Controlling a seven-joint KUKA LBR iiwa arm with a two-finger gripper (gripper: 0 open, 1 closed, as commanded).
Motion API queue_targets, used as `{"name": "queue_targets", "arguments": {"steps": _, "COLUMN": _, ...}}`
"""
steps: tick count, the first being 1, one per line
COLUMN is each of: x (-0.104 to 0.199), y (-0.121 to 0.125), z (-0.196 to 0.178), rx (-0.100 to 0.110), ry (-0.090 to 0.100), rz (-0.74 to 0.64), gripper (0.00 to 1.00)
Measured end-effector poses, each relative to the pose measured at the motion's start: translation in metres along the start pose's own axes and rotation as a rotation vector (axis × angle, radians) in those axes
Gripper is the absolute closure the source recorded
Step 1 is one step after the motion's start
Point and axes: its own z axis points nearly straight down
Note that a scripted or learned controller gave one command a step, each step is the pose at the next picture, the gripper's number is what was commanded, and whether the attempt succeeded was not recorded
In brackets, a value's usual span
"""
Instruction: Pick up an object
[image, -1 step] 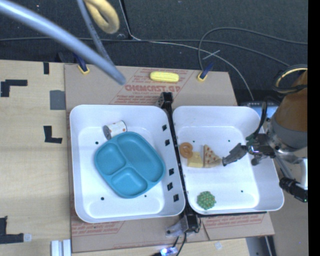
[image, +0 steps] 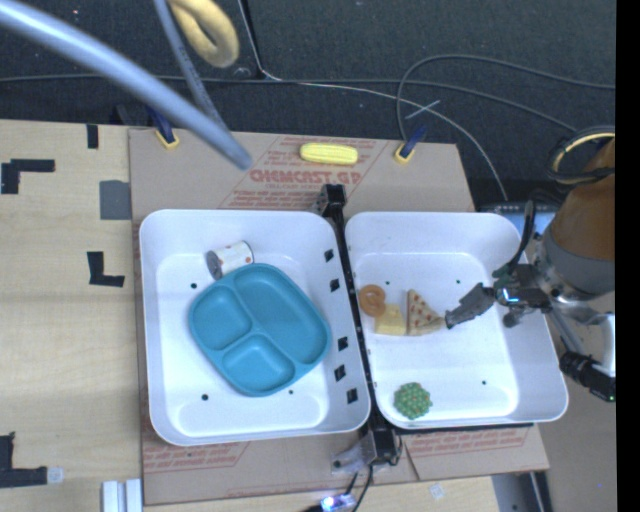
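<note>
The job is just getting started, and nothing is picked up yet.

The biggest thing is the blue tray (image: 259, 328). It lies flat in the left bin (image: 160, 300), and a small white cup (image: 230, 258) lies on its side just above it.

The arm (image: 580, 235) comes in over the right bin (image: 540, 390). Its gripper (image: 462, 312) hangs low over the middle of that bin. I can't tell if the gripper is wide or narrow, because it looks like one dark shape from here. Nothing is in it.

The food toys sit on the floor of the right bin. A pizza slice (image: 423, 313) is just beside the gripper tip. A yellow chunk (image: 391, 321) touches the slice, and a small orange ring (image: 372, 297) is near them. A green broccoli piece (image: 412, 400) sits apart, closer to the front wall.

I think the pizza slice is the one it goes for. It has to reach it, squeeze it and lift it.
</note>
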Motion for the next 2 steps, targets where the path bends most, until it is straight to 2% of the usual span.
{"name": "queue_targets", "arguments": {"steps": 2, "x": -0.012, "y": 0.005, "z": 0.104, "rx": 0.003, "ry": 0.0, "rz": 0.0, "gripper": 0.0}}
